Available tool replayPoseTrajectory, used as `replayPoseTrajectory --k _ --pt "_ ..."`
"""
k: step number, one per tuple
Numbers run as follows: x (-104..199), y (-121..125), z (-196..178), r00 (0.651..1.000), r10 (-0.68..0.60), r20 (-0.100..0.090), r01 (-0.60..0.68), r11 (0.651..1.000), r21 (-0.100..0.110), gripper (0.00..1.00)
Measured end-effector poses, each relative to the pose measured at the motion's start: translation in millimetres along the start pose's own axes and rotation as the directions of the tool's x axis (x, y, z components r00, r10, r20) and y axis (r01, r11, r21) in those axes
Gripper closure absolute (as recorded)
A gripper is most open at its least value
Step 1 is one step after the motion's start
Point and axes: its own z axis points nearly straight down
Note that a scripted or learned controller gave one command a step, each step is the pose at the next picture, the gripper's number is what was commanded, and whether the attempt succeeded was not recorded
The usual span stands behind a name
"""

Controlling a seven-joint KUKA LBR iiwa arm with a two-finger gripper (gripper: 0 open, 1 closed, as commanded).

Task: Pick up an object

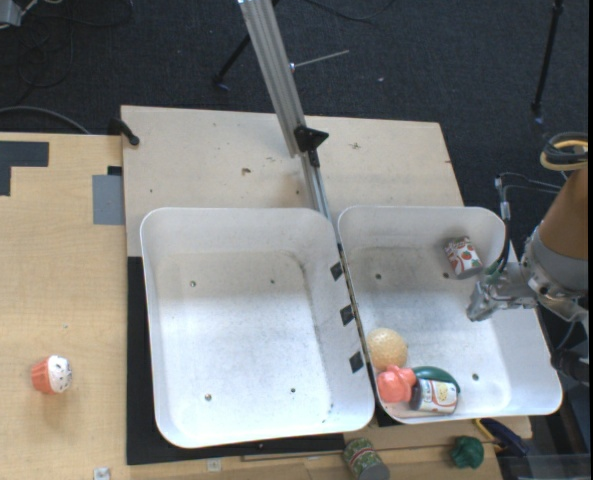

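- Hovering over the right side of the right shallow white plastic bin (496, 223): grey two-finger metal gripper (479, 304), nothing seen between its fingers; spread or pressed together, cannot tell from this blurred view.
- Reaching in from the right behind it: grey robot arm with orange band (566, 230).
- Lying just up and left of the gripper, apart from it, near the bin's far right corner: small red-and-white patterned crumpled object (463, 256).
- Clustered at the near left corner of the same bin, well apart from the gripper: tan round ball (387, 349), red-pink soft lump (397, 385) touching it below, and green-capped bottle with a white-and-red label (435, 391) lying on its side just right of the lump.
- Sitting side by side with the right bin, on its left: left shallow white plastic bin (166, 268).
- Rising between the bins from the far side: slanted silver aluminium rail (281, 78).
- Resting on the light wooden tabletop (36, 268) far left: small orange-and-white toy (52, 374).
- Lying past the front rim of the bins: dark green round item (467, 452) and dark mottled can-shaped item (362, 457).
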Motion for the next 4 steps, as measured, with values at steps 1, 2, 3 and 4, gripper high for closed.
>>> replayPoseTrajectory --k 1,2,3,4 --pt "1.3 -1.7 -62.8 1.000 -0.004 0.002 0.005 1.000 -0.007 1.00" --pt "0.6 -1.6 -71.2 1.000 -0.004 0.001 0.004 1.000 -0.003 1.00" --pt "51.1 -7.6 -81.1 1.000 -0.007 -0.002 0.007 1.000 -0.001 1.00" --pt "94.6 -8.1 -75.4 1.000 -0.006 -0.002 0.006 1.000 0.001 1.00"
